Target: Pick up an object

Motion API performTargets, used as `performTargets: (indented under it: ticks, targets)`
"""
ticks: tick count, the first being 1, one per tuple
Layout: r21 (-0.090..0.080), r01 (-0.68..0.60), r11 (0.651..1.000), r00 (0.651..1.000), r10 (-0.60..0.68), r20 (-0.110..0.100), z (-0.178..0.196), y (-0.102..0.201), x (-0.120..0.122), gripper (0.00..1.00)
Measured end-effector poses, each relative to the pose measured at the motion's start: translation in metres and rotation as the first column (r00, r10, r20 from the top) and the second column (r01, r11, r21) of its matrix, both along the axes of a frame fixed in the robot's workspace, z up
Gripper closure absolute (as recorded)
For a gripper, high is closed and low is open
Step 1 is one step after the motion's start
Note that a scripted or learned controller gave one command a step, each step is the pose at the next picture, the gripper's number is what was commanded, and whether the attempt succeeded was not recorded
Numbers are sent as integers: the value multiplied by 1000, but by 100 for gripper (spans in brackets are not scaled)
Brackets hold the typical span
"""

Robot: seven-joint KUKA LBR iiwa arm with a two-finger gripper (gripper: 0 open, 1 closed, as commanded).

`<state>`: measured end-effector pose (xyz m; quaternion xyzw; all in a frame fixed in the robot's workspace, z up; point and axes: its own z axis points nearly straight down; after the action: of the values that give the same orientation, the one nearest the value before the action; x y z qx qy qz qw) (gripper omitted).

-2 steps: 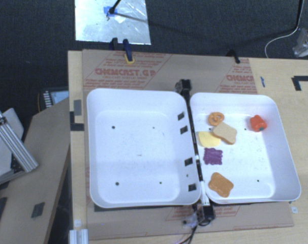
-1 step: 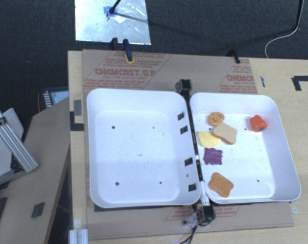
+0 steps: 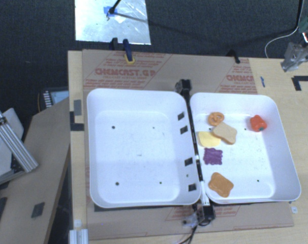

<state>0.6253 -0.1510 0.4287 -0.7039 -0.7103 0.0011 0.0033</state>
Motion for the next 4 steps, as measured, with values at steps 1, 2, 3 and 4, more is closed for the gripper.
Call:
performTargets:
  ticks: [1, 2, 3, 4]
  targets:
    - [-9, 15, 1000, 1000, -14, 16, 73, -60, -54, 100]
    - [2, 0, 1000, 1000, 0, -6, -107, -1, -7, 100]
    - [-10, 11, 1000, 1000, -11, 21, 7, -59, 8, 100]
    - [-8, 5, 1000, 1000, -5, 22, 115, -44, -32, 100]
